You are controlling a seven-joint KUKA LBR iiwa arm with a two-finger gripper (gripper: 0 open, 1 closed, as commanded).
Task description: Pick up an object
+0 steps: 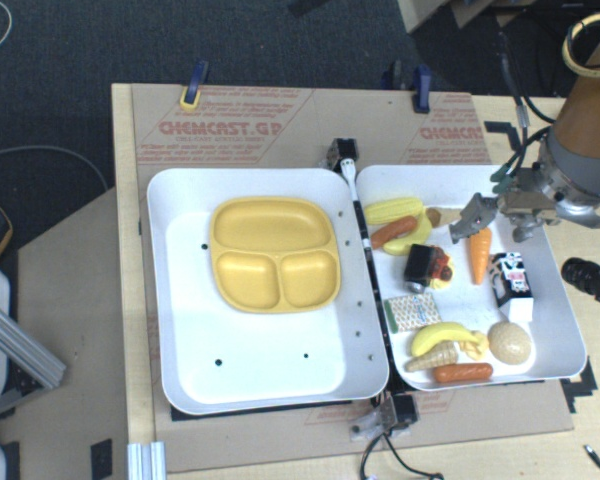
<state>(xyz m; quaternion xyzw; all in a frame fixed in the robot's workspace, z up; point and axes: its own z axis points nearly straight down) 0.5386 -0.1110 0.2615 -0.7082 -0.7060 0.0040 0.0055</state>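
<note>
From above, the grey two-finger gripper [496,220] hovers with jaws spread wide and holding nothing over the right shallow white bin [568,320], straddling the top of an orange plastic carrot [479,255]. The arm is cut off at the right edge. A yellow three-compartment plate [275,253] lies in the left white bin [180,298].

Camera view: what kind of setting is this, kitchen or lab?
Most likely a robot lab bench, not a kitchen: two white bins clamped on a protective-film board, toy food such as a carrot, and loose cables.
</note>
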